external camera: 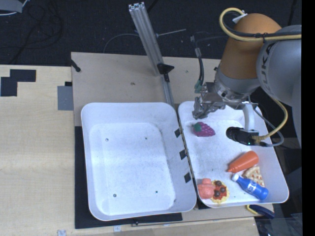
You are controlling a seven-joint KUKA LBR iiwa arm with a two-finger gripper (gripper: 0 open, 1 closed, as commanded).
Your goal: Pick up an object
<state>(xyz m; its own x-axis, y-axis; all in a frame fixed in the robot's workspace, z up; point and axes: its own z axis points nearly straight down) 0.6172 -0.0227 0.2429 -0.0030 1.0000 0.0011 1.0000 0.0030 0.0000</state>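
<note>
One bumpy purple grape bunch [203, 129], smooth white bin [275, 193]

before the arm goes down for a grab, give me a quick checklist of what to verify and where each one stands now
1. Target in reach: purple grape bunch lies in the right bin, just below the gripper: ok.
2. Gripper centred over grapes: looks slightly to the upper left: cannot tell.
3. Finger opening: cannot tell.
4. Space around grapes: carrot, blue bottle and pizza slice lie apart from it: ok.
5. Nothing held yet: no object seen at the gripper: ok.
6. Bin divider close to grapes' left: possible snag, cannot tell.
</note>
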